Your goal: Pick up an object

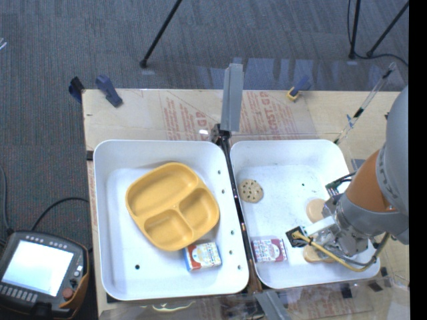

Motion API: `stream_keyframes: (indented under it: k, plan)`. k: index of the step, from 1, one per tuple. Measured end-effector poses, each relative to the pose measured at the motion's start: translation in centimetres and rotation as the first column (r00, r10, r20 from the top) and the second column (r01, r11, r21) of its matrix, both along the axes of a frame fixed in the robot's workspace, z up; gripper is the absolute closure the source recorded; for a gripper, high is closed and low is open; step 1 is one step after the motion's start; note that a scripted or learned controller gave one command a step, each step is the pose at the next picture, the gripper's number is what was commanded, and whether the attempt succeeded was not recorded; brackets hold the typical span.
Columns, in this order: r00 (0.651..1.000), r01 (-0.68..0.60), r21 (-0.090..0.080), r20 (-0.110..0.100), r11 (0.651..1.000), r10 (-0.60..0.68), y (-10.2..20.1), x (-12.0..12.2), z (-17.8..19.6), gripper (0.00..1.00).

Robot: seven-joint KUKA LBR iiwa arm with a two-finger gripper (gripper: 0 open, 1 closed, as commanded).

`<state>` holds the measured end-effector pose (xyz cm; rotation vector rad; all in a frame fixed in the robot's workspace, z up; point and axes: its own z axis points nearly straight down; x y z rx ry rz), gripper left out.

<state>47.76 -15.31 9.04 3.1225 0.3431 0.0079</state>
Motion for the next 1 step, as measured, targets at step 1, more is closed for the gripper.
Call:
stream_keyframes:
  k: [1]
  plan:
    - [1.0, 0.014, 0.004, -0.001, 1.0, -0.014, -1.96, 0.11, -0.01, 1.0]
